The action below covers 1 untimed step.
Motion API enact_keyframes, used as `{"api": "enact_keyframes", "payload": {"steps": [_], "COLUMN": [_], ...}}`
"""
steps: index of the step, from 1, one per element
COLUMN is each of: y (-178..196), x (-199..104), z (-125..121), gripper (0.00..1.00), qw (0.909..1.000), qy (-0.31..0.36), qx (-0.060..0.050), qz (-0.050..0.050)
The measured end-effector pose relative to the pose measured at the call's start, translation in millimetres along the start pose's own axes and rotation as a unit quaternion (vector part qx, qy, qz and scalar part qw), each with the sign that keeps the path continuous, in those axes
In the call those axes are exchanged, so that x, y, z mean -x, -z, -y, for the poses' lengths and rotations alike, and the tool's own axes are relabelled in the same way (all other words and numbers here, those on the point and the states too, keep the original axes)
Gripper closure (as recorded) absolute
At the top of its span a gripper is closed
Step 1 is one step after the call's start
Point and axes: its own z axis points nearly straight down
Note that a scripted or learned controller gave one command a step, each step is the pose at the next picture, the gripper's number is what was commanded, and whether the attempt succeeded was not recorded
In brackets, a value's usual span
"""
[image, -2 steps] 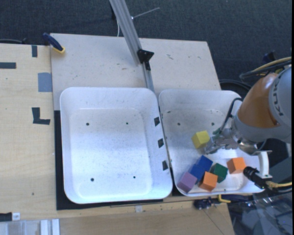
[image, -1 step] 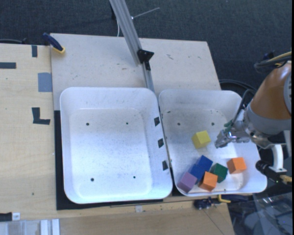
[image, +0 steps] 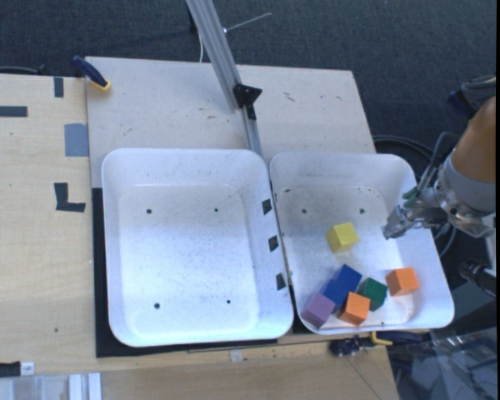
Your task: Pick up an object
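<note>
The gripper (image: 397, 226) hangs at the right bin's (image: 333, 167) right edge, poised above the yellow cube (image: 343, 237); its grip I cannot tell.

My arm (image: 473, 169) shows an orange band over a grey wrist section, both rounded in form. Below that sits a paler metallic housing, and my gripper (image: 393, 228) tapers from it in dull grey, with a small green spot at its upper edge. Thin dark cables (image: 440, 152) loop along the wrist; any screws or markings are too blurred for me to report.
</note>
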Motion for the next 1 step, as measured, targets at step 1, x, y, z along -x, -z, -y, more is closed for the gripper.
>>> {"api": "enact_keyframes", "payload": {"steps": [1], "y": [53.0], "x": [0.1], "z": [-1.6], "gripper": [1.00], "qw": [1.0000], "qy": [0.001], "qx": [0.000], "qz": [0.000]}}
